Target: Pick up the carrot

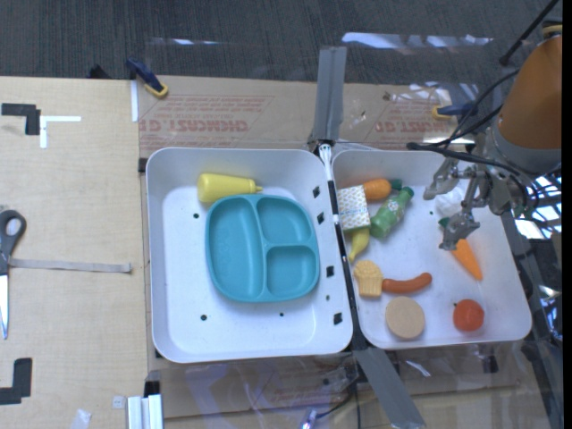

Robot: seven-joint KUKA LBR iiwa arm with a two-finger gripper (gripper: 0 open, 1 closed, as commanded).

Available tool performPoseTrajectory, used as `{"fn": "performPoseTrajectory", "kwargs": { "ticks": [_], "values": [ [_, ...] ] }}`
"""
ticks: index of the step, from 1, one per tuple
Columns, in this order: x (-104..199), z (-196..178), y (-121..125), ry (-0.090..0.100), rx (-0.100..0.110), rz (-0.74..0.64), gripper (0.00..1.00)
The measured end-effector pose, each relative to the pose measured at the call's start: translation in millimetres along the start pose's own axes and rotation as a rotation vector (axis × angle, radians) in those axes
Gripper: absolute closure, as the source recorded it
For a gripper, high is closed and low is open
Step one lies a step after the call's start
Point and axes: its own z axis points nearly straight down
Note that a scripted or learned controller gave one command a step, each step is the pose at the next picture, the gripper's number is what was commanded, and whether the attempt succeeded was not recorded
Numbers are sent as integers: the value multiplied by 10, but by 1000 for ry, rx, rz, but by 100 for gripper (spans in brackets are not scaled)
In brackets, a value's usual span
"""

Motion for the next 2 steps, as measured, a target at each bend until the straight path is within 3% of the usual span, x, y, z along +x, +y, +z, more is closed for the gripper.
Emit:
{"fn": "performPoseTrajectory", "kwargs": {
  "ticks": [1,2],
  "values": [
    [175,1029,-509,1,0,145,0],
    [148,920,-499,-5,2,141,100]
  ]
}}
